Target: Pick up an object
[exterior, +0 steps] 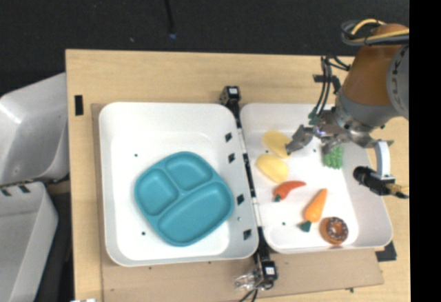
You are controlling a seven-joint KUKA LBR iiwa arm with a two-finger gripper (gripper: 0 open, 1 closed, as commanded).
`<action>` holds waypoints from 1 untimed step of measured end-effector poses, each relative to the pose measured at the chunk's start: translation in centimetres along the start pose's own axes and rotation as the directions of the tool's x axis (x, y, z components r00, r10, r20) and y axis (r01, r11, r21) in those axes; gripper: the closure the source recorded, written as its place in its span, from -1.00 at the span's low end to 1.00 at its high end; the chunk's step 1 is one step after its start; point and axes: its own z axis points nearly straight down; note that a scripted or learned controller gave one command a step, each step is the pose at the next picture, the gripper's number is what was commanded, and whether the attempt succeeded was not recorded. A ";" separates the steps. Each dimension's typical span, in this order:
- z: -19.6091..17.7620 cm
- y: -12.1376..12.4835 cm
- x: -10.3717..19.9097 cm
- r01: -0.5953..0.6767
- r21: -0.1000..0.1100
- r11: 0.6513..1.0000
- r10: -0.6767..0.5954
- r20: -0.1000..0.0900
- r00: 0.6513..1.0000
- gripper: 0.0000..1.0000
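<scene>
The right bin [372, 225] holds several toy foods: two yellow pieces [276, 142] [273, 168], a red pepper [288, 188], an orange carrot [315, 205], a brown donut [335, 229] and a small green piece [334, 156]. My gripper [315, 144] hangs over the back of this bin, open. One finger [298, 140] points toward the upper yellow piece, while the other side stands right by the green piece. I see nothing held between the fingers.
The left bin [117, 156] holds a blue divided plate [182, 197]. The grey arm with its orange band [372, 80] covers the right bin's back right corner. Black clips [245, 176] line the seam between the bins.
</scene>
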 end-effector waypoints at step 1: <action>5.2 -0.2 0.9 -0.002 -0.002 1.000 0.002 0.000 1.000 -1.00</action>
